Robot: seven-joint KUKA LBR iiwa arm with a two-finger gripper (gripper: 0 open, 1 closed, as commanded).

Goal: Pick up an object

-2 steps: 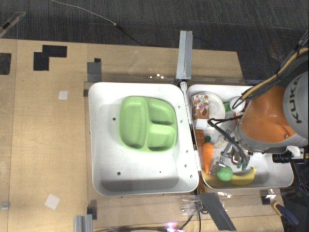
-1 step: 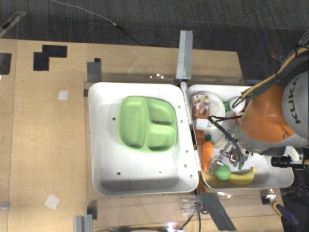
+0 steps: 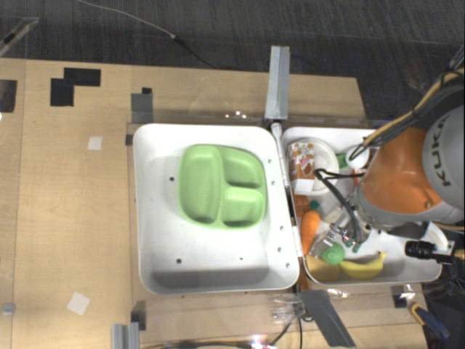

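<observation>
The right bin (image 3: 407, 273) holds a carrot (image 3: 310, 228), a yellow banana (image 3: 361, 267), a small green object (image 3: 333, 254) and a printed white cup (image 3: 303, 161). My gripper (image 3: 340, 237) is low in this bin, just right of the carrot and directly above the green object and the banana. The grey and orange arm (image 3: 396, 180) covers the bin's right half.
The left bin (image 3: 156, 217) holds a green divided plate (image 3: 221, 185). A metal post (image 3: 277, 84) stands behind the seam between the bins. Black cables (image 3: 330, 184) loop from the wrist over the right bin. Wooden bench surrounds both bins.
</observation>
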